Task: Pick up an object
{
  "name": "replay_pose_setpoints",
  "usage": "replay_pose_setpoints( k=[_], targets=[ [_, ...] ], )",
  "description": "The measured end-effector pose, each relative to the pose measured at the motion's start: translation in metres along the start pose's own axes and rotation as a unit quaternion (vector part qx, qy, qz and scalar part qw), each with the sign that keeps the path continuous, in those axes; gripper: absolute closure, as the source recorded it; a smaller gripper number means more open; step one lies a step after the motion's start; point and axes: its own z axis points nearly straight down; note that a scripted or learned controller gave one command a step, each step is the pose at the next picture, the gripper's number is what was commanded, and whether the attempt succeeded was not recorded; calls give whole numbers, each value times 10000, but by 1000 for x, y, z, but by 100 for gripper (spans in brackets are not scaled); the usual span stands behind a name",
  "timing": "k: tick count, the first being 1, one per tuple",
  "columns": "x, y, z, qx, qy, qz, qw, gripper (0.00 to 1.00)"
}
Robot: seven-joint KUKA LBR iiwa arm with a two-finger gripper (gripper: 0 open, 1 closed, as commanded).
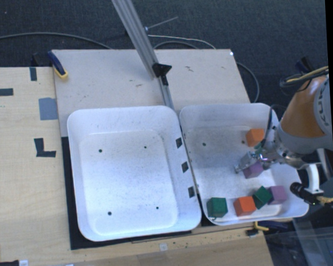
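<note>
Two white bins sit side by side on the bench: the left bin point(126, 171) and the right bin point(222, 126), which holds all the blocks. The grey arm point(306, 124) reaches into the right bin from the right, its gripper point(252, 165) low over the bin floor with a purple block point(254, 170) right at its tip; whether it grips the block I cannot tell. An orange block point(255, 136) lies near the arm. Along the near wall sit a green block point(217, 206), another orange block point(244, 205), a dark green block point(262, 197) and a lilac block point(279, 193).

Arm point(309, 121) cut off by right edge.
</note>
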Motion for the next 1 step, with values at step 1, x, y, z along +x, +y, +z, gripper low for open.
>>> replay_pose_setpoints(
  k=[1],
  targets=[
    [1, 0, -12, 7, 9, -7, 10000, 100]
  ],
)
